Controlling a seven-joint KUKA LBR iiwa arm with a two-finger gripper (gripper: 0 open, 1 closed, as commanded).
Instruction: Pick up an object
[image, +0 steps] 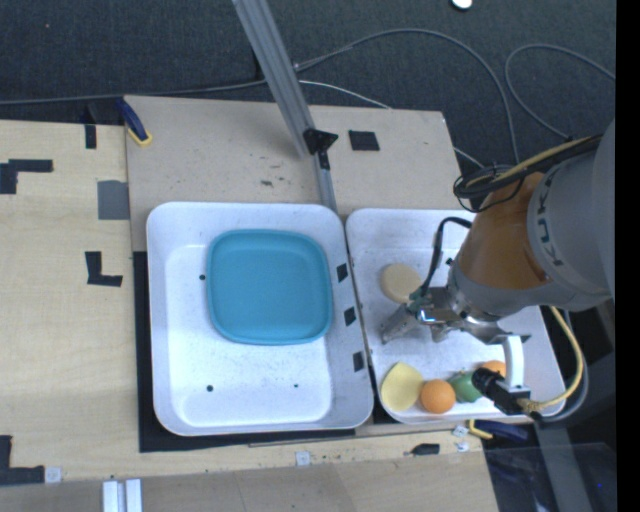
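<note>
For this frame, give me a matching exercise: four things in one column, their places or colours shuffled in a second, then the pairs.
Things:
1. plate
2. orange ball
3. tan round piece
4. gripper

Descriptions:
A. near edge of the right bin, beside a pale yellow piece
B. teal, in the left bin
C. low over the right bin's floor
D. far half of the right bin

Pairs: 1-B, 2-A, 3-D, 4-C

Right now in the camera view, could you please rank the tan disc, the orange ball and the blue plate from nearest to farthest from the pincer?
Measured from the pincer:
1. Tan disc, just above it in the right bin.
2. Orange ball, below it near that bin's bottom edge.
3. Blue plate, across in the left bin.
</note>
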